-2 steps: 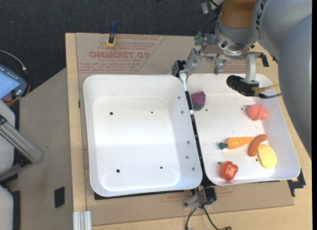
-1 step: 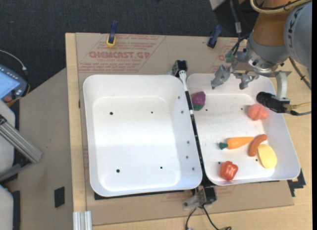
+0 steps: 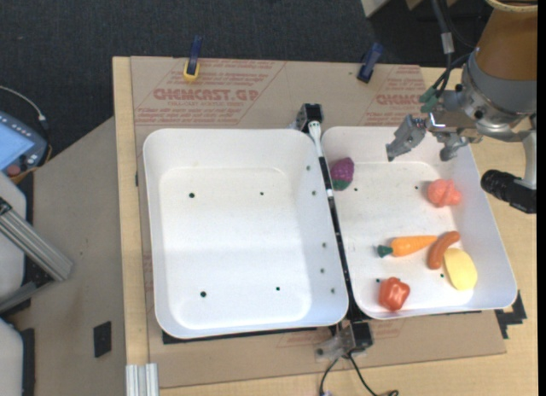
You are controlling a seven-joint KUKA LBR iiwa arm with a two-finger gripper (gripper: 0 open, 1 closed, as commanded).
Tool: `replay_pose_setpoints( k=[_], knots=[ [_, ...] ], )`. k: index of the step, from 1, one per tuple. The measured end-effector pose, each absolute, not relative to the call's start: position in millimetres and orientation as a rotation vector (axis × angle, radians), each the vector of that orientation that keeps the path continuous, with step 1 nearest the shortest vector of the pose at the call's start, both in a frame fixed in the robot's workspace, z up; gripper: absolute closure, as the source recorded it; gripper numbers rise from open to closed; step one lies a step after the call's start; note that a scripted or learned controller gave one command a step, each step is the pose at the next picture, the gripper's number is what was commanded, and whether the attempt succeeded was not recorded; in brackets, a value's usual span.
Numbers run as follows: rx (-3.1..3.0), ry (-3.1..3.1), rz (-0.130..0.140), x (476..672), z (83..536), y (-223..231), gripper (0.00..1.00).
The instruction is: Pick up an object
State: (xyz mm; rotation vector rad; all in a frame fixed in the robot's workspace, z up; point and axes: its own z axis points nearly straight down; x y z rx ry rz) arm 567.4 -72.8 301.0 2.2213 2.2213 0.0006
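The pincer (image 3: 424,141) hangs over the far end of the right bin (image 3: 490,241), its two fingers spread wide and holding nothing, likely poised to drop on something. Nearest it are the pink lump (image 3: 443,192) and the purple toy (image 3: 341,171); carrot (image 3: 409,246), sausage (image 3: 440,249), yellow piece (image 3: 461,269) and red pepper (image 3: 393,294) lie further. The left bin (image 3: 171,241) sits alongside on a cardboard-covered surface (image 3: 256,87), clamped over dark carpet

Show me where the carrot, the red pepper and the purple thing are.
carrot (image 3: 413,246), camera view, middle of its orange body.
red pepper (image 3: 393,294), camera view, centre of its body.
purple thing (image 3: 342,169), camera view, its purple top.
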Motion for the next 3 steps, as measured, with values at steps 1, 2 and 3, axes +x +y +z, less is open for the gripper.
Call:
replay_pose_setpoints(
  k=[1, 2, 3],
  knots=[
    [2.232, 2.225, -0.010, 512.0, 212, -85, 0.00],
    [2.232, 2.225, -0.010, 478.3, 88, -92, 0.00],
    [2.223, 2.218, 0.002, 482.2, 104, -91, 1.00]
  ],
)
